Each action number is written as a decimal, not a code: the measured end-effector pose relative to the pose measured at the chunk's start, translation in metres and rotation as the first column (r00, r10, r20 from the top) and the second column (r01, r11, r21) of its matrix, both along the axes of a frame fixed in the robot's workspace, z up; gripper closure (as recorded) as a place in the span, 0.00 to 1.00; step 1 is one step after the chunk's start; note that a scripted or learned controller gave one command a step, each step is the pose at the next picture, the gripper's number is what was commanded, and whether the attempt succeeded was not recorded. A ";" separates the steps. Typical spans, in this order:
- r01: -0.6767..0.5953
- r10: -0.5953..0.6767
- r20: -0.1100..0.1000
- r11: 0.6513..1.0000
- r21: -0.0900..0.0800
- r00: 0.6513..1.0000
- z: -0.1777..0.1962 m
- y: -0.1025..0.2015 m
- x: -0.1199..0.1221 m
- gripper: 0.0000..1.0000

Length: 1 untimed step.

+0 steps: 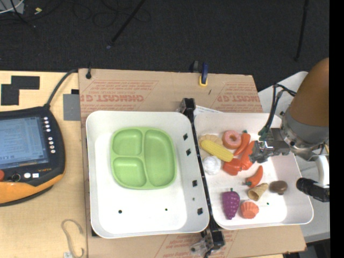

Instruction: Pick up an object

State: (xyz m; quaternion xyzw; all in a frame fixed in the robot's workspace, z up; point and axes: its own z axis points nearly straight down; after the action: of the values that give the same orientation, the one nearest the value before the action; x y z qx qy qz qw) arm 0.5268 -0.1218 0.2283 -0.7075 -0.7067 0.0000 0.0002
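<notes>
low over the right bin (301, 211), poised at the red pepper (240, 160) amid crowded toy food, gripper (258, 153) finger state impossible to tell, likely lining up a pick.

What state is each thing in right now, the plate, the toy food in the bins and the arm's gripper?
Green divided plate: flat in the left bin.
Corn, donut, red peppers: bunched together in the right bin.
Purple grapes: lying near the front wall.
Ice cream cone: on its side.
Gripper: low beside the peppers.
</notes>
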 end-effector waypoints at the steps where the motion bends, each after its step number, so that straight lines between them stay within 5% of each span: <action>1: -0.004 0.004 -0.002 1.000 0.001 1.000 0.000 0.043 0.013 1.00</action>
State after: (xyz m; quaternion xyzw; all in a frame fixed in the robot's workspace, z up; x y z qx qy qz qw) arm 0.5396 -0.0791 0.2285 -0.7062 -0.7080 0.0001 0.0013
